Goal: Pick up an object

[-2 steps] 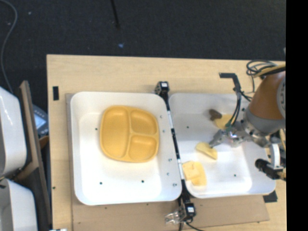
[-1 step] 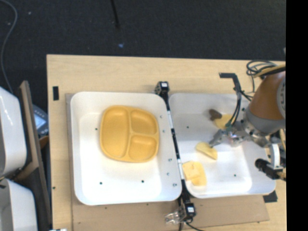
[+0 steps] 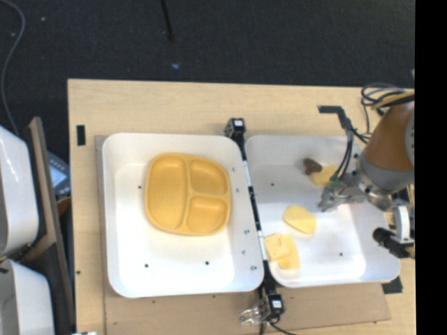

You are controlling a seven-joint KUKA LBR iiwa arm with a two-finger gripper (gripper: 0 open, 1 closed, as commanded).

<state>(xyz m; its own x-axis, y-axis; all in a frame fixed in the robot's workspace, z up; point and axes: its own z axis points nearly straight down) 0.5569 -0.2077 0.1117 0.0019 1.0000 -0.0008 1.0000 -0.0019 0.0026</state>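
Counter (image 3: 167, 107): light wood surface carrying two shallow white bins side by side, with dark floor beyond its far edge.
Left bin (image 3: 126, 257): white, shallow, rounded corners; holds one item.
Divided plate (image 3: 187, 193): yellow, three compartments, lying flat near the centre of the left bin, apart from every wall.
Right bin (image 3: 279, 159): white, shallow; touches the left bin along a shared black-edged seam.
Round yellow piece (image 3: 299, 220): lies flat near the middle of the right bin, just beside and below-left of the hand, not touching it.
Blocky yellow piece (image 3: 283, 250): lies at the near-left corner of the right bin, close to the seam, near the round yellow piece but separate from it.
Small brown object (image 3: 311, 165): lies in the far part of the right bin; shape too small to identify.
Pale yellow item (image 3: 323, 176): lies just beside the small brown object, partly hidden by the hand assembly.
Arm (image 3: 391, 145): enters from the right, orange band visible above the wrist, positioned over the right side of the right bin.
Hand (image 3: 334, 199): low over the right bin floor, between the pale yellow item and the round yellow piece.
Hand state: cannot tell; the tips are too small and dark to resolve.
Cables (image 3: 380, 96): looped above the arm at the far right.
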